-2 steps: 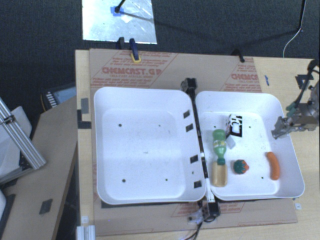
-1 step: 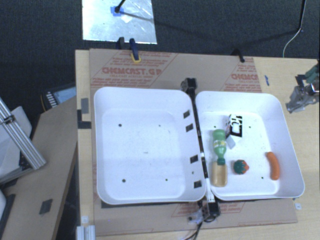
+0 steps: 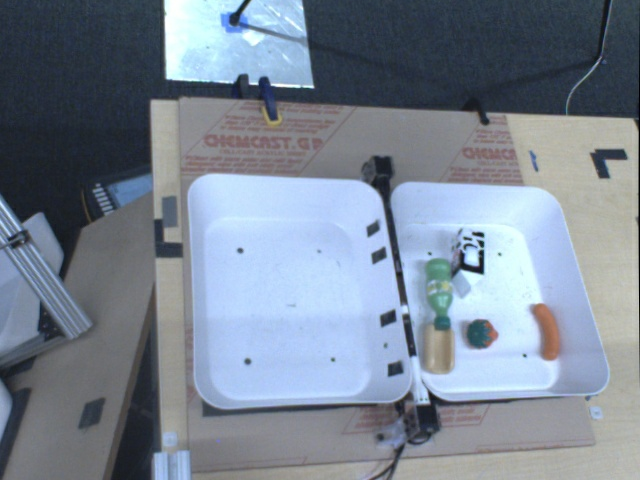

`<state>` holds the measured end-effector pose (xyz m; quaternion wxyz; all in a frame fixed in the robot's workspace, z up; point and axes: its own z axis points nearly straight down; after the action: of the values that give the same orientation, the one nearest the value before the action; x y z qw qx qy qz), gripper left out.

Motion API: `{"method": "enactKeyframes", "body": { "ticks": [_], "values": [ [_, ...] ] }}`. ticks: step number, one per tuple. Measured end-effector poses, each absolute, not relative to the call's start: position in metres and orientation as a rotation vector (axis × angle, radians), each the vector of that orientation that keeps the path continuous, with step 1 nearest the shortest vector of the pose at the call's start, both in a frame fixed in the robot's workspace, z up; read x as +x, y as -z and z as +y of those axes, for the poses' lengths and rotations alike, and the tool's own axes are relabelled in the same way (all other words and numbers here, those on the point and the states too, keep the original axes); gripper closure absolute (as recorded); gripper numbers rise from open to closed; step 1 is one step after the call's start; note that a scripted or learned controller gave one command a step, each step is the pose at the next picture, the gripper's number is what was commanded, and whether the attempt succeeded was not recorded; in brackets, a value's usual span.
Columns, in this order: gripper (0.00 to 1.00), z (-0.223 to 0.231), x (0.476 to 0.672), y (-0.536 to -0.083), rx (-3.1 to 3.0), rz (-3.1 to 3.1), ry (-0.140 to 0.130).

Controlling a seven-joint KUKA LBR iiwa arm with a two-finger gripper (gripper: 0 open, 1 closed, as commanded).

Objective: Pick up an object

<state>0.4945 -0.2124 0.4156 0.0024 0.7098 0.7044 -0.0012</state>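
Green bottle (image 3: 438, 290) lies in the right bin (image 3: 575, 268), long axis running twelve to six o'clock, against the divider side; gripper state: cannot tell.

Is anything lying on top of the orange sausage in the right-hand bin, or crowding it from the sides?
Nothing visible does. The orange sausage lies alone near the right wall of the right bin. Its nearest neighbour, the small green and red toy, sits apart on the side away from the wall, with bare floor between them.
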Motion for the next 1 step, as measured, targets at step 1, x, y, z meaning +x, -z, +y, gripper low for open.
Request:
{"method": "enactKeyframes", "body": {
  "ticks": [1],
  "values": [
    [1.00,-0.1694,0.4863,-0.3314,2.218,2.232,0.002]
  ]
}}
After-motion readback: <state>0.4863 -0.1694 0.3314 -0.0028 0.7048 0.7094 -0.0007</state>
